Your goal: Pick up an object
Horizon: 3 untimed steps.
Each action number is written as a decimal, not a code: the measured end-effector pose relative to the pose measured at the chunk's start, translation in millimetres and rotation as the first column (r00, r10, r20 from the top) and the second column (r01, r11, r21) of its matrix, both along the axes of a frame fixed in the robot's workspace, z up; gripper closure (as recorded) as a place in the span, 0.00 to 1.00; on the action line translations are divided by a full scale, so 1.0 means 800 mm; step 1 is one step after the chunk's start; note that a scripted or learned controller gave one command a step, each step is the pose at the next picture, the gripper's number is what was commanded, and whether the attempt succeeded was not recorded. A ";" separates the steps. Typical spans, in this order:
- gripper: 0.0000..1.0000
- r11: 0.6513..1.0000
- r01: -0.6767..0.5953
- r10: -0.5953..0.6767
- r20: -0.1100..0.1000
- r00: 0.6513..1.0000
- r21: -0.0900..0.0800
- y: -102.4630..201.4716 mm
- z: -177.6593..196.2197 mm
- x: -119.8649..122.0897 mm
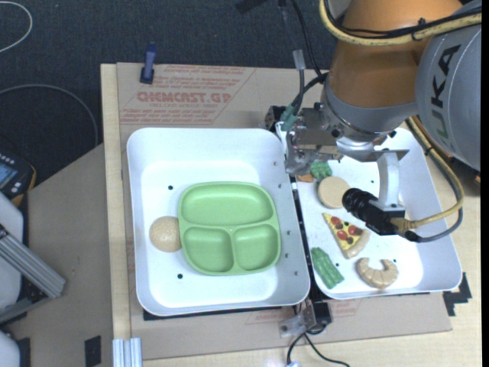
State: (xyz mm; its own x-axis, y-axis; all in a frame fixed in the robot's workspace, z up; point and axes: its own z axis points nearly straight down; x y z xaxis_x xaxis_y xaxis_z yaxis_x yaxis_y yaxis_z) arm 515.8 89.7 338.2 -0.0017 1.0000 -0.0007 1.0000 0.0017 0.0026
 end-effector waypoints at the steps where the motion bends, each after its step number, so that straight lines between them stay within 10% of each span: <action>1: 1.00 1.000 -0.006 0.006 -0.008 1.000 0.003 0.079 -0.008 -0.048; 3: 1.00 1.000 0.008 -0.008 -0.012 1.000 -0.001 -0.042 -0.172 -0.047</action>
